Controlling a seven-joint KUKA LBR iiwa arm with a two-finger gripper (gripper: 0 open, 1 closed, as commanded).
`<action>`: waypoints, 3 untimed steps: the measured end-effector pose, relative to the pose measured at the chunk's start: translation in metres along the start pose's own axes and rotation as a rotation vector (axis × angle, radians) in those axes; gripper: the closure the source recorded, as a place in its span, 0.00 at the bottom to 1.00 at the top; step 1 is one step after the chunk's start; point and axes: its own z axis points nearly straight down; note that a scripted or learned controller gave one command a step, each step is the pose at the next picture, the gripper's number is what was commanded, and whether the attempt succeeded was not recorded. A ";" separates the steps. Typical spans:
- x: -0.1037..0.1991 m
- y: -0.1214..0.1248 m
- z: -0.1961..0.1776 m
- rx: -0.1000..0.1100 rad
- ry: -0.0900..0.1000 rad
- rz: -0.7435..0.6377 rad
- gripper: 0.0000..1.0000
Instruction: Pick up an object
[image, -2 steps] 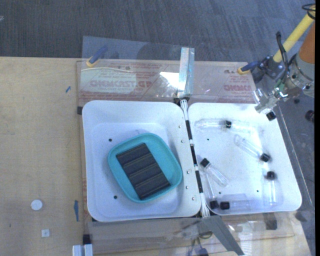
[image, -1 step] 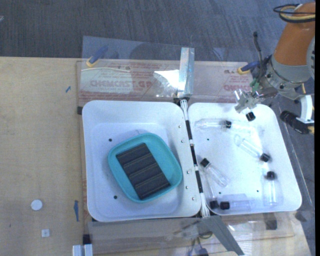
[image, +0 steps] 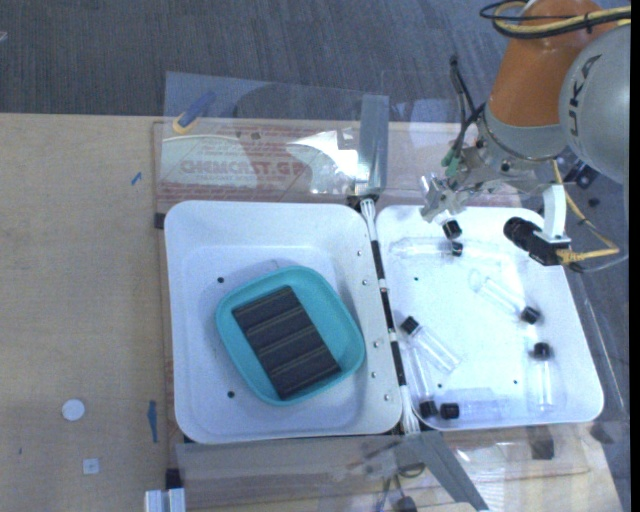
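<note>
Two shallow white bins are seen side by side on the wooden desk (image: 70, 250). In the left bin (image: 190, 240) one teal tray (image: 345, 330) is laid at a slant, and one dark ribbed block (image: 287, 340) is carried inside it.

In the right bin (image: 575, 300) several clear tubes with black caps are scattered. Five can be counted with some confidence. One tube (image: 427, 342) is placed near the left wall, tilted, its cap toward the upper left. One tube (image: 505, 298) is laid at a slant near the middle right, its cap at the lower end. One tube (image: 542, 378) is set nearly upright in the picture by the right wall, its cap at the top. One tube (image: 472, 409) is laid along the near wall, with two black caps seen at its left end, so a further tube may be there; it cannot be told. One small capped tube (image: 452, 232) is seen at the far edge, just below the gripper.

The arm (image: 545, 70) is reached in from the upper right. The gripper (image: 447, 195) is held over the far left corner of the right bin. Whether it is released or clenched cannot be told, and nothing is seen to be grasped.

One clear plastic sheet (image: 260, 150) is laid behind the bins.
</note>
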 end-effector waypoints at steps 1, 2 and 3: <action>0.000 0.001 -0.011 -0.004 -0.004 -0.003 1.00; 0.000 0.002 -0.022 -0.008 -0.007 -0.005 1.00; 0.023 0.006 -0.017 0.000 -0.001 0.065 1.00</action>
